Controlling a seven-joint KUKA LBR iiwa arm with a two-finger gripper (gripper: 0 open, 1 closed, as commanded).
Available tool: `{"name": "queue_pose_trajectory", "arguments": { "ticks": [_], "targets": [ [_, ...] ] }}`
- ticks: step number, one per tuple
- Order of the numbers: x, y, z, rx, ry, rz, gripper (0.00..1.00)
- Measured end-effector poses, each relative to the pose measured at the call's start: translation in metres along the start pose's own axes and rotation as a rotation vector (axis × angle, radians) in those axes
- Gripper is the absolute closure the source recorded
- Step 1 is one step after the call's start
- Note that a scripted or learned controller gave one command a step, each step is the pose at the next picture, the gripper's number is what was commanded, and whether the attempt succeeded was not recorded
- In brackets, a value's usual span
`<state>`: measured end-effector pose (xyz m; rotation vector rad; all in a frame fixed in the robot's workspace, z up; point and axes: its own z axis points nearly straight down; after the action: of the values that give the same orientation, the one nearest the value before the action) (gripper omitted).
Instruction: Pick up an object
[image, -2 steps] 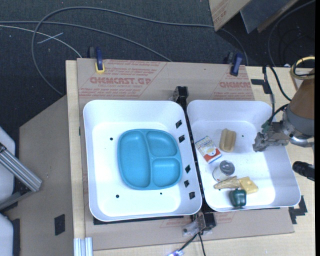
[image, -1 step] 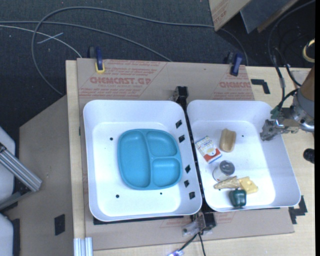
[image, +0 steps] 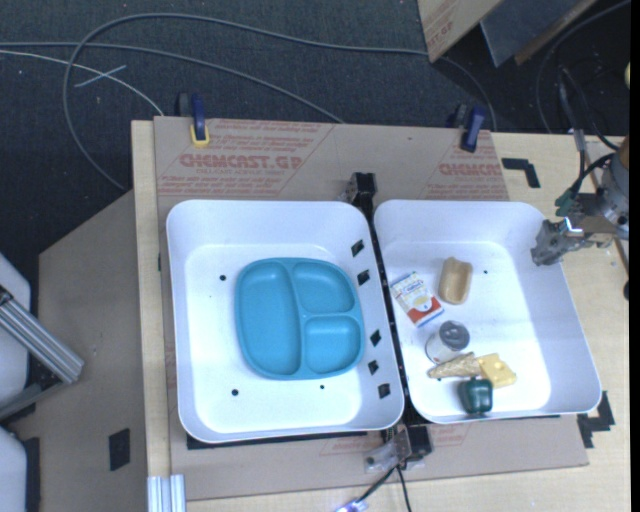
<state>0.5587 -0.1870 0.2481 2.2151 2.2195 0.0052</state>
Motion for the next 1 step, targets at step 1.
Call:
{"name": "queue_pose_trajectory", "arguments": {
  "ticks": [1],
  "targets": [
    [0.0603, 0.0192, -0.0008, 0.003, 0.003, -0.006, 1.0]
  ]
}}
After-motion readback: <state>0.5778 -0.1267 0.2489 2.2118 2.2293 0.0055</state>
